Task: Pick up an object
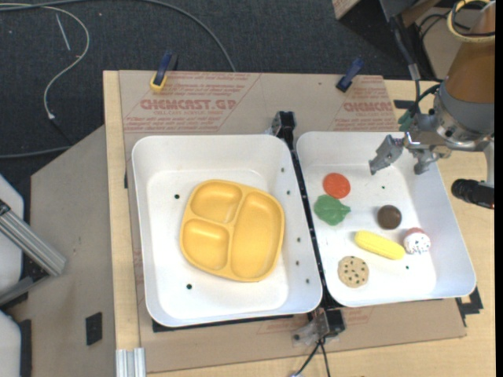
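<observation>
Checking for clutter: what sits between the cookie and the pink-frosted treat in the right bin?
The camera view shows a yellow banana-like piece lying between the cookie and the pink-frosted treat.

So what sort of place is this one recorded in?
Most likely a robotics lab bench set up for grasping trials: two white bins clamped to a board, play-food items like a banana and cookie, and loose cables on dark carpet.
</observation>
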Robot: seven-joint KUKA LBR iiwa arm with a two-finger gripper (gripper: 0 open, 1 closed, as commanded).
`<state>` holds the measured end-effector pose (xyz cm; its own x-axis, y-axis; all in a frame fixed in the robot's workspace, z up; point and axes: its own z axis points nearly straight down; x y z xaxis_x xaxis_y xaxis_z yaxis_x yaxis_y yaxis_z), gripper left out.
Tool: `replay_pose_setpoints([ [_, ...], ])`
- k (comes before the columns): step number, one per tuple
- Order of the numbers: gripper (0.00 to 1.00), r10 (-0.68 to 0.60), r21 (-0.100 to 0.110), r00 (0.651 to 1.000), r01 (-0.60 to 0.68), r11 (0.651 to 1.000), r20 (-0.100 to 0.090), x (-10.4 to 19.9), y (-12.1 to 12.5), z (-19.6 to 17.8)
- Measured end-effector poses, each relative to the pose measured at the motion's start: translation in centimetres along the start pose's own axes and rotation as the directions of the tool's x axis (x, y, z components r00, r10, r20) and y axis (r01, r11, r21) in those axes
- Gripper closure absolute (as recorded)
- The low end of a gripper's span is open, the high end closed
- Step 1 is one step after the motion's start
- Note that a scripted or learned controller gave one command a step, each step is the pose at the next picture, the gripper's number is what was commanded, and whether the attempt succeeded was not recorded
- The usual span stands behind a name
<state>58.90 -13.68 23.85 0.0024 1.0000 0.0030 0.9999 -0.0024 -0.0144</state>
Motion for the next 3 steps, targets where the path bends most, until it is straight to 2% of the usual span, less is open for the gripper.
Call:
replay_pose_setpoints([
  [1, 0.00, -0.003, -0.013, 1.000, 0.003, 1.000, 0.002, 0.0, 0.2, -0.7],
  [2, 0.00, -0.003, -0.009, 1.000, 0.003, 1.000, 0.001, 0.2, 0.3, 3.5],
  [3, 0.00, -0.003, -0.006, 1.000, 0.003, 1.000, 0.000, 0.4, 0.5, 9.8],
])
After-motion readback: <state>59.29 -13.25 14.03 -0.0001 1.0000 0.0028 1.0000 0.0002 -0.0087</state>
